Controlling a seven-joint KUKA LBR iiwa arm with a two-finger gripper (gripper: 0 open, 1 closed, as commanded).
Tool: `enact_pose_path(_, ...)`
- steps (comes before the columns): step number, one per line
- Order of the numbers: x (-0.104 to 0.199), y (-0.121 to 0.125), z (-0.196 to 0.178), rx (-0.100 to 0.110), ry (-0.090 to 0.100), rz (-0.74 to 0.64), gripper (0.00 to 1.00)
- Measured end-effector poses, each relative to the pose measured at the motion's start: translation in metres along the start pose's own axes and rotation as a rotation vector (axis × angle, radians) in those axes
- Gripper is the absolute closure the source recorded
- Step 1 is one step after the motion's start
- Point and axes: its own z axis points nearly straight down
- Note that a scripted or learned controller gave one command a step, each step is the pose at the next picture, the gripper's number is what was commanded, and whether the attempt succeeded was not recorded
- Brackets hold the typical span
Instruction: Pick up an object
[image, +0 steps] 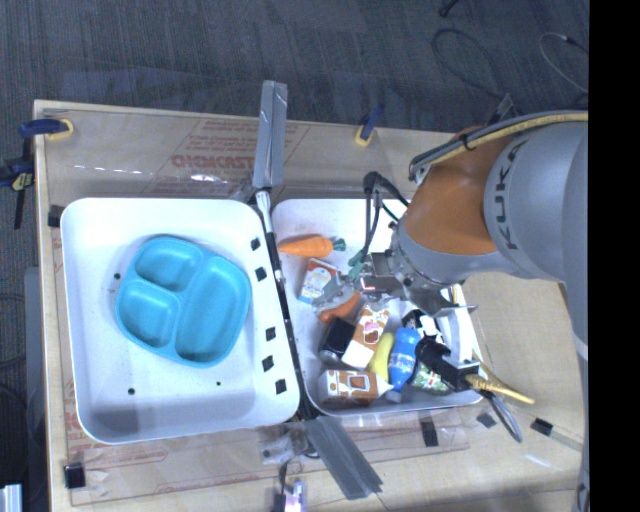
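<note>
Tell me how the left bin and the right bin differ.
The left bin holds one thing, a blue divided tray, with white floor showing around it. The right bin is crowded with small items, among them a carrot and a blue bottle. The arm reaches over the right bin, not the left. Both are shallow, white and side by side.

You have a bench (150, 140) topped with a pale board bearing red print. Two shallow white bins sit on it side by side, touching: the left bin (90, 330) and the right bin (300, 215). Blue clamps (40, 128) grip its left edge.
</note>
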Motion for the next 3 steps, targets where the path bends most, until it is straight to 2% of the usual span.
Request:
enact_pose_path(1, -0.012, 0.038, 0.115, -0.005, -0.012, -0.052, 0.0)
enact_pose_path(2, -0.015, 0.037, 0.1, -0.005, -0.004, -0.157, 0.0)
enact_pose_path(3, -0.029, -0.008, 0.091, -0.008, -0.002, -0.092, 0.0)
